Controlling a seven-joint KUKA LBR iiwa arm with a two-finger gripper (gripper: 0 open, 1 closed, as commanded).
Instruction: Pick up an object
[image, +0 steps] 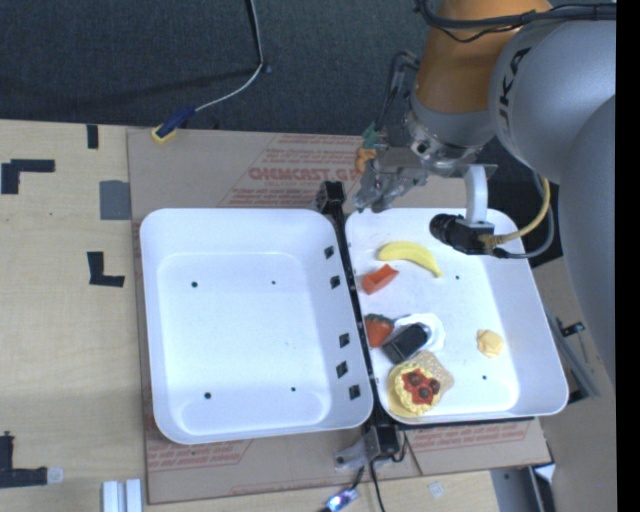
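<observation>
My gripper (372, 193) hangs above the far left corner of the right bin (520, 330), near the divider between the two bins. Nothing shows between its fingers. In the right bin lie a yellow banana (410, 255), a red block (378, 280) just below it, a red-and-green piece (378, 328), a black-and-white object (410, 338), a small pizza toy (418, 386) at the near edge, and a small yellow piece (489, 343) to the right. The banana and red block sit a little nearer than the gripper.
The left bin (160, 300) stands beside the right one, joined by black clips (345, 340). A black cylinder with a yellow cable (460, 233) hangs off the arm over the right bin's far edge. Cardboard lies under both bins.
</observation>
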